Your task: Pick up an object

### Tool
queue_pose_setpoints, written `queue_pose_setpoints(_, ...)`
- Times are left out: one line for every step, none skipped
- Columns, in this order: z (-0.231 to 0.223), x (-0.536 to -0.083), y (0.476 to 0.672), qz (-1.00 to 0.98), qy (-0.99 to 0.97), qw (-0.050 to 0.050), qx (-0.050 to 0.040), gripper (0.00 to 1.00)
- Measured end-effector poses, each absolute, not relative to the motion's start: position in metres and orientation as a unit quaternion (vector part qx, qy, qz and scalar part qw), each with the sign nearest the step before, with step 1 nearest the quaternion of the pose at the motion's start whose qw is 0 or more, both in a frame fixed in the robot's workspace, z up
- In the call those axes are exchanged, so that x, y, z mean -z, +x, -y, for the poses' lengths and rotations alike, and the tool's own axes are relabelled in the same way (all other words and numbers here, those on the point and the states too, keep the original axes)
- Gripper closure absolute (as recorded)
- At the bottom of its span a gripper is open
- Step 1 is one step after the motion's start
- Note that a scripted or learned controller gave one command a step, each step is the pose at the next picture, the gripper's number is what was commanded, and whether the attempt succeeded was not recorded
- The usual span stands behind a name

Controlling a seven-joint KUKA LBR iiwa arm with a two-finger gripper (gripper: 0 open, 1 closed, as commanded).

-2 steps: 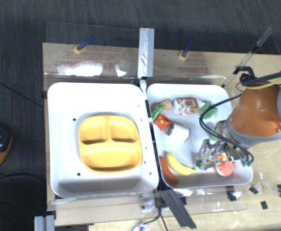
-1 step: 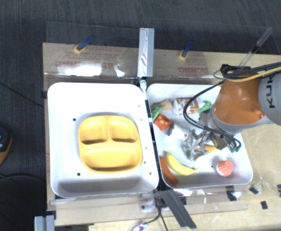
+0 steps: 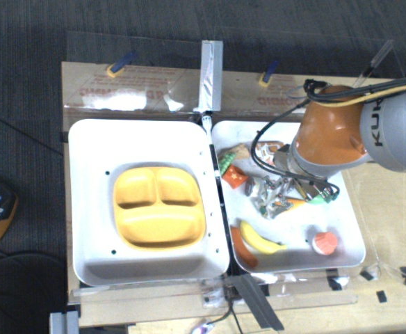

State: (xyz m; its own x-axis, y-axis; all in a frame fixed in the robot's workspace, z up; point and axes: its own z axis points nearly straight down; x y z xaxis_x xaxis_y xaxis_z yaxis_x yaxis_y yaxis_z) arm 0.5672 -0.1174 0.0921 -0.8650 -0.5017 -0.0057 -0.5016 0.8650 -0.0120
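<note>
My gripper (image 3: 274,199) reaches down into the right bin (image 3: 347,250), its metal fingers among the small objects at the bin's middle. The orange wrist band (image 3: 330,132) sits above it and hides part of the pile. Around the fingers lie a red piece (image 3: 235,178), a green piece (image 3: 226,161), an orange bit (image 3: 295,202) and a green item (image 3: 326,195). A yellow banana (image 3: 260,239) lies near the front of the bin, over a brown-red object (image 3: 242,248). A red-and-white round object (image 3: 325,242) rests at the front right.
The left bin (image 3: 92,145) holds a yellow divided tray (image 3: 160,206). A central divider wall (image 3: 217,186) separates the two bins. Black cables (image 3: 286,117) loop from the arm over the right bin's back.
</note>
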Motion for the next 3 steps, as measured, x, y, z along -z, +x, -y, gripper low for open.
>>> queue_pose_setpoints(0.135,-0.09,0.634,-0.948,-0.317,-0.006,-0.0038,0.0)
queue_pose_setpoints(0.138,-0.091,0.626,-0.949,-0.315,0.007,-0.0007,0.0)
queue_pose_setpoints(0.13,-0.092,0.616,-0.95,-0.312,0.009,0.0029,0.0)
